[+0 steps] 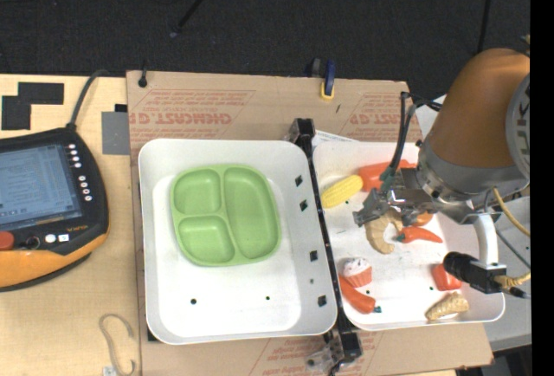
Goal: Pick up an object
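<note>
A wooden tabletop [61, 314] carries a cardboard sheet [225, 106] under two white bins; behind it lies dark carpet strewn with cables. The left bin [225, 314] holds a green divided plate [226, 215]. A teach pendant [48, 205] rests at the left. In the right bin [407, 275], the gripper [387, 208] hovers over toy food, beside a corn cob [341, 189]; I cannot tell how its jaws stand.
</note>
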Available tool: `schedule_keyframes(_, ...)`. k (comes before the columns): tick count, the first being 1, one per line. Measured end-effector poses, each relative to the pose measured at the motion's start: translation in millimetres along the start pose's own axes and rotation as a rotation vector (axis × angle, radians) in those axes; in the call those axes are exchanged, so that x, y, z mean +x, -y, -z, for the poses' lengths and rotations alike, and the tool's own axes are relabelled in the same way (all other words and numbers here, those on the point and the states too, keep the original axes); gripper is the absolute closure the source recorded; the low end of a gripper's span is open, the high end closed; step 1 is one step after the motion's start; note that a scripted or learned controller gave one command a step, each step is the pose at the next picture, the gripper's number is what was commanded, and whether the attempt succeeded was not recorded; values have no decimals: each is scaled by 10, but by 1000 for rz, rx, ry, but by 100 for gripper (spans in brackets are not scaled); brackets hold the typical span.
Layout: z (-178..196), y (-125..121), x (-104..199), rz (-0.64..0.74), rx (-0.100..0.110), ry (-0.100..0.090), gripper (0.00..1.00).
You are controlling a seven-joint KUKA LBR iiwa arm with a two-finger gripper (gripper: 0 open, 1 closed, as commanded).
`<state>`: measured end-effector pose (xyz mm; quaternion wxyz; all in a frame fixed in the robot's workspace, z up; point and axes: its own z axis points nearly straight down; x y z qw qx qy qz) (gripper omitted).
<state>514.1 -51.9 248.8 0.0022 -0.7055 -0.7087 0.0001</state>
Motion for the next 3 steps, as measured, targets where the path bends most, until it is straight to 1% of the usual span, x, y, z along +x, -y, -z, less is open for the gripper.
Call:
schedule_keyframes(1, -187, 8, 529, -2, 2, 1, 100)
schedule_keyframes(2, -279, 11, 1133, -1, 3, 1, 100)
schedule_keyframes(3, -311, -82, 1566, -2, 1, 2, 100)
